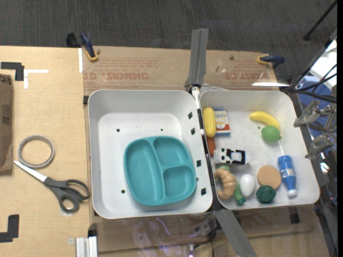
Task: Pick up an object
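The right bin holds several small items. A yellow corn cob lies by its left wall beside a small printed box. A banana and a green fruit lie at the back right. A blue bottle lies along the right side. A black and white toy sits mid-bin. Along the front are a croissant, a white egg, a round brown cookie and a dark green broccoli. A teal divided plate lies in the left bin.
Scissors and a tape roll lie on the bench left of the bins, with a brown bag at the far left edge. Clamps hold the cardboard at the back. Metal fittings stand beyond the right bin.
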### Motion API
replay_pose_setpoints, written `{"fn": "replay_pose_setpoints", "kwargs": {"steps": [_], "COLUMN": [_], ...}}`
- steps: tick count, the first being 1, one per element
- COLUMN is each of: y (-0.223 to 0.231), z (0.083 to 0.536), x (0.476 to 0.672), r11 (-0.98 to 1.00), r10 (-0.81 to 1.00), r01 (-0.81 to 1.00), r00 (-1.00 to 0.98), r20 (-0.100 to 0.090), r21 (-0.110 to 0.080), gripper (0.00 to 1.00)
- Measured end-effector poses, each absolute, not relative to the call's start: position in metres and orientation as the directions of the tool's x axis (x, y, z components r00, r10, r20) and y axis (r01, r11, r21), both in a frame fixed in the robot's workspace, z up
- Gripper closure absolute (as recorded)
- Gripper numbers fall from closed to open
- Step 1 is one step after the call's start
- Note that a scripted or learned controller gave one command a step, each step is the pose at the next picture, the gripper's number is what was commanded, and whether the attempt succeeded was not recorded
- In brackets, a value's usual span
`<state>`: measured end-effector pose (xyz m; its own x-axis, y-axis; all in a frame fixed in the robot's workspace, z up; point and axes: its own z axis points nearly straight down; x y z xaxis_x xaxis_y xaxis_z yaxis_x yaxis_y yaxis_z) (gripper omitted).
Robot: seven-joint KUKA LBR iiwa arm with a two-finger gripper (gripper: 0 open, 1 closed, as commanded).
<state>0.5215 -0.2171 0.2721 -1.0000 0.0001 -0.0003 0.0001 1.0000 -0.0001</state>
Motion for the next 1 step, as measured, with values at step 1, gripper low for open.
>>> {"fn": "replay_pose_setpoints", "kwargs": {"steps": [1], "y": [-0.2048], "z": [0.0982], "x": [0.5158], "r11": [1.0], "r10": [-0.011], "r01": [-0.011], "r00": [-1.0], "r20": [-0.001], "r21": [0.0], "gripper": [0.0]}}
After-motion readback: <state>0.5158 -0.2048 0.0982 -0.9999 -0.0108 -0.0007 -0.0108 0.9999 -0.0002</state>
